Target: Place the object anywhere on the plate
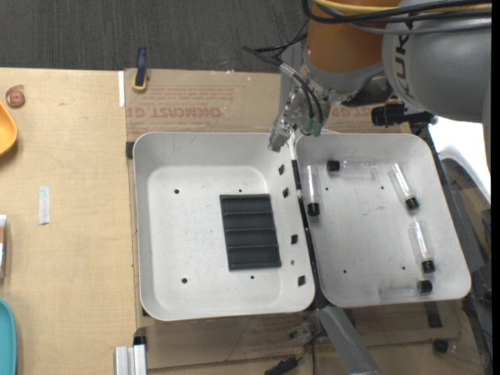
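Item: dark ribbed plate (pixel 251 231), rectangular, lying flat near the middle of the left bin (pixel 156 209); taken as the target, probably centred so that a drop from above lands on it with margin on every side. Item: right bin (pixel 445 233), to the right of the plate, its near wall touching the left bin's. Contents: five clear tubes with black caps, all right of the plate and well apart from it. The nearest tube (pixel 312 187) lies along the right bin's left wall; a second tube (pixel 355 167) lies crosswise, up and to the right of the plate; a third tube (pixel 403 184) lies slanted further right; a fourth tube (pixel 420 244) and a fifth tube (pixel 402 288) lie along the far right and lower right. These are judged to be the task's objects, and none rests on the plate. They lie loose at mixed angles, as if tipped in, not set out. Item: gripper (pixel 283 135), hanging from the grey and orange arm (pixel 359 22), above and to the right of the plate, over the back rim where the two bins meet. Whether it is open or closed cannot be told, nor whether it carries anything. Judgement: placing not yet done.
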